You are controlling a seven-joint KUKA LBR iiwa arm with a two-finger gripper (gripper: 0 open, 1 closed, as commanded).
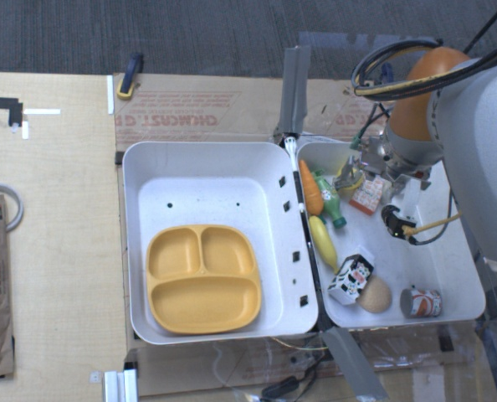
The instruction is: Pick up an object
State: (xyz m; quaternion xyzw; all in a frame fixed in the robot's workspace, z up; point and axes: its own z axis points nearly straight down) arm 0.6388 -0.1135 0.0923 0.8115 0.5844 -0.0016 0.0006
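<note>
We see the arm (449, 99) reaching from the right, its gripper (372, 172) low over the right bin (449, 249), near a red-and-white carton (368, 196); its grip state we cannot tell. Mirrored lettering on the cardboard (190, 107) is unreadable. The left bin (148, 166) holds a yellow divided plate (203, 278); the right bin holds carrot (310, 189), banana (322, 239) and can (421, 302).

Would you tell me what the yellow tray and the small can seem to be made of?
The yellow tray looks like moulded matte plastic: uniform colour, soft rounded dividers, no glare. The can seems to be metal, judging by its grey, shiny end, though it is too small to be sure.
</note>
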